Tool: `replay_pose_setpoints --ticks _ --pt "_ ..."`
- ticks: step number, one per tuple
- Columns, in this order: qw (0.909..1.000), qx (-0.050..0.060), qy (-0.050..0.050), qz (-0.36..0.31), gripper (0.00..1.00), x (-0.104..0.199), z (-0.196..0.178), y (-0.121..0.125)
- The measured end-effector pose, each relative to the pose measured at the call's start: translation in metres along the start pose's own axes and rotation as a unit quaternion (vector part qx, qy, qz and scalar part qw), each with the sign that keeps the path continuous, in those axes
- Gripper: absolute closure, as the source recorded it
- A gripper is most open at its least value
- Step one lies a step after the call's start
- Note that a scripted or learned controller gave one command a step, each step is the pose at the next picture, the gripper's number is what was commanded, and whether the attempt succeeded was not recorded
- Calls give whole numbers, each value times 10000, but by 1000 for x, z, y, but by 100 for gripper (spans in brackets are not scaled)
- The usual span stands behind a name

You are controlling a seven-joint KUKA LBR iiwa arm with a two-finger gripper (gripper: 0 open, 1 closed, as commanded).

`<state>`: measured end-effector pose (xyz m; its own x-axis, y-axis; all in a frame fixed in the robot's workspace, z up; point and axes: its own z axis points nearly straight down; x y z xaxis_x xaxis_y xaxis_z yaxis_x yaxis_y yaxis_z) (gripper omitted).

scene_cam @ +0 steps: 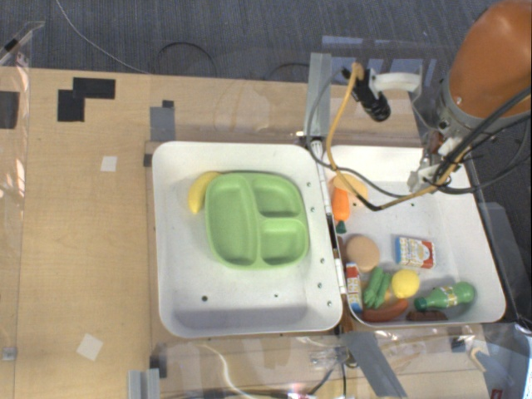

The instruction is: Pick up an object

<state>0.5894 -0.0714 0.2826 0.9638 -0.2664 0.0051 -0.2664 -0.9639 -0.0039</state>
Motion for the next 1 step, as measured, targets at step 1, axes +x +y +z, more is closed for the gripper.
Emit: replay_pose_setpoints --ticks 1 --pt "9996 -4 -23 -274 100 -58 22 30"
